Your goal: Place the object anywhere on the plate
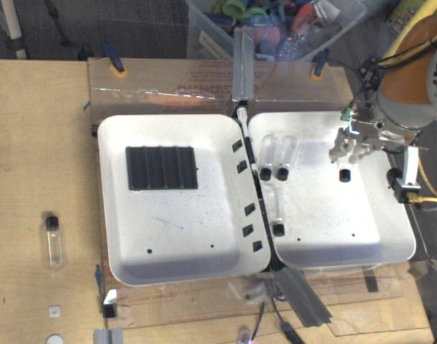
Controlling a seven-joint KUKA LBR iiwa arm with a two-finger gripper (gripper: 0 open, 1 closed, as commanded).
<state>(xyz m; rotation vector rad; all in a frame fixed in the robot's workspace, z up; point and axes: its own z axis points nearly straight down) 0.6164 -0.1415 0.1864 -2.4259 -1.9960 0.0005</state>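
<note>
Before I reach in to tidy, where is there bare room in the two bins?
Left bin: open floor below and right of the black plate. Right bin: open along the lower right. Crowded: the clear vials by the divider, and the claw upper right.

Two white bins are seen, the left bin (172, 256) bearing a black plate (162, 168) ridged in vertical strips. In the right bin (362, 242) clear vials (274, 153) with black caps are seen, and one more (278, 213) beside the divider. The surface (32, 135) is coloured pale tan wood. A clear vial (54, 241) with a black cap is seen on it. The arm (412, 77) is grey with an orange band. A clear tub (276, 9) of multicoloured items is seen at the top.
</note>
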